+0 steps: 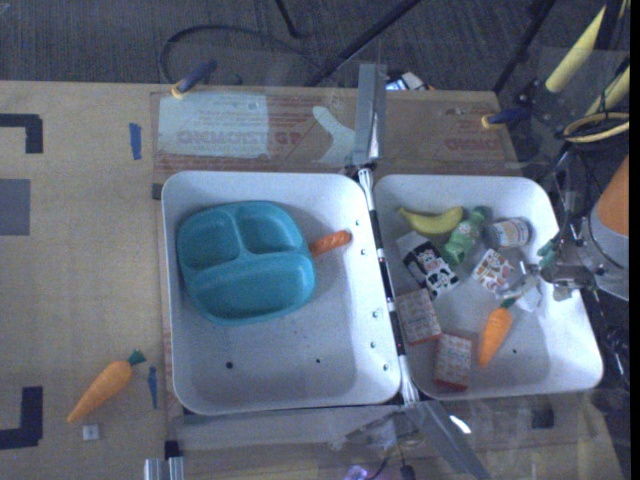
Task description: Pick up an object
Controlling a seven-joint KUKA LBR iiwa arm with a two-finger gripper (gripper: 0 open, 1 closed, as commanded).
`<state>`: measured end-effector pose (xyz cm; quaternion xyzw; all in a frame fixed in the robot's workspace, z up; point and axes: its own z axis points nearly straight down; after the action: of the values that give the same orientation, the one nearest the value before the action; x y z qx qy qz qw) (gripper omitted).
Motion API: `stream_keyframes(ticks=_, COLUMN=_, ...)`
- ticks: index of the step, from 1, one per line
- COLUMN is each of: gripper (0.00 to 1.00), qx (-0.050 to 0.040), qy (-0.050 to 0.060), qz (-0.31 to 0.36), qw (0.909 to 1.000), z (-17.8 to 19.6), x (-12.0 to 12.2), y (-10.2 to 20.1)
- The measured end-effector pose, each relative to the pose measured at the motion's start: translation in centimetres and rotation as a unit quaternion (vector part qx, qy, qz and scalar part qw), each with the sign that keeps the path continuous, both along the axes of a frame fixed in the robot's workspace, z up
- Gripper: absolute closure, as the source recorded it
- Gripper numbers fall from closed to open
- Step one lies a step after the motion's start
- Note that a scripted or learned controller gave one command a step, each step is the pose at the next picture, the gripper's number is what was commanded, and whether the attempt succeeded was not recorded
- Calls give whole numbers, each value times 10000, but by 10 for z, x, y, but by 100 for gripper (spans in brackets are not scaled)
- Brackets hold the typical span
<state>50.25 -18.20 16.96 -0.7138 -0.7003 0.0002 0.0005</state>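
Bench point(80, 268) of pale wood; dark carpet point(120, 18) beyond.

Teal tray point(245, 260) at nine o'clock looks smooth, matt plastic; white bins point(335, 368) smooth plastic; bench point(80, 268) matt wood; banana point(432, 219) at two o'clock glossy plastic.

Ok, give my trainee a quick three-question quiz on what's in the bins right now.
1. True or false: the teal tray lies in the right bin.
2. How many carrots lie outside both bins?
3. Which sits nearest the banana: A) green toy B) teal tray C) carrot on the bench?

Key: 1 false, it is in the left bin; 2 one; 3 A.
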Motion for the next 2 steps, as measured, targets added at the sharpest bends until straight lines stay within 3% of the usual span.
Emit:
stream_keyframes(ticks=1, gripper=0, qx=18, qy=-21, qz=316, qw=9995, z=-74, x=13, y=-21)
stream_keyframes(ticks=2, gripper=100, qx=7, qy=-24, qz=298, qw=9996, z=-65, x=12, y=-23)
